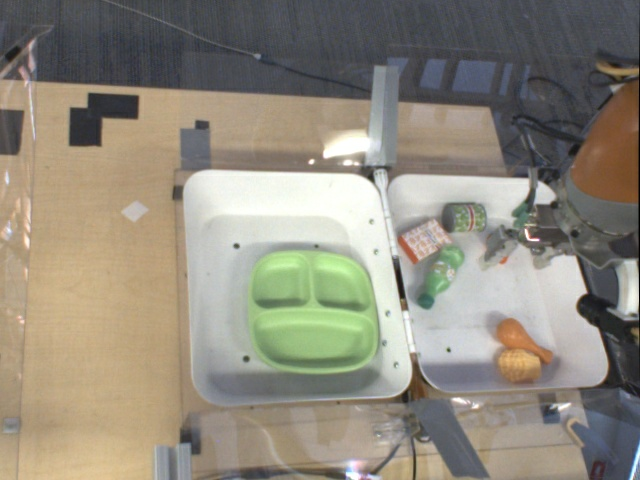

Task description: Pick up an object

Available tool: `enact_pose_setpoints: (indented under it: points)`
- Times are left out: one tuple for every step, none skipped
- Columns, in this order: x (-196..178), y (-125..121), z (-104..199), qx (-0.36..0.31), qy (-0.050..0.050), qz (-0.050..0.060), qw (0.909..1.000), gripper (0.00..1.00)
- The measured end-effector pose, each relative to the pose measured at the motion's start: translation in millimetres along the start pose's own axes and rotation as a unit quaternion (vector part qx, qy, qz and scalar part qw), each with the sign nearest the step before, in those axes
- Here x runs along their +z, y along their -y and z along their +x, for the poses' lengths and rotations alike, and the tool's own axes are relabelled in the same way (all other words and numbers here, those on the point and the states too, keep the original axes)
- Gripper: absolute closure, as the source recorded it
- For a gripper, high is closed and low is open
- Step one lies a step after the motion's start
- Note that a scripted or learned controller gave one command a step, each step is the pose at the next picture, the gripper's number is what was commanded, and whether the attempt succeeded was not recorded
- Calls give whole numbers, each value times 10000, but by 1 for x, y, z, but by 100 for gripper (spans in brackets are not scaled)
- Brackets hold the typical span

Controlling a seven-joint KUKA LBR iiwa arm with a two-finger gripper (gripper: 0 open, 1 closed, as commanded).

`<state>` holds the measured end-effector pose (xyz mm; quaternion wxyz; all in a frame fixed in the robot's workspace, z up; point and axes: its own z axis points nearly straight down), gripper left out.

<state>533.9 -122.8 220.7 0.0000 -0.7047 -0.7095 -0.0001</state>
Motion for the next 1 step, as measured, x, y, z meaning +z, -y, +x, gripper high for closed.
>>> enact_pose_setpoints:
  points:
    - [46, -60, -13, -32, 2, -1, 10000, 0]
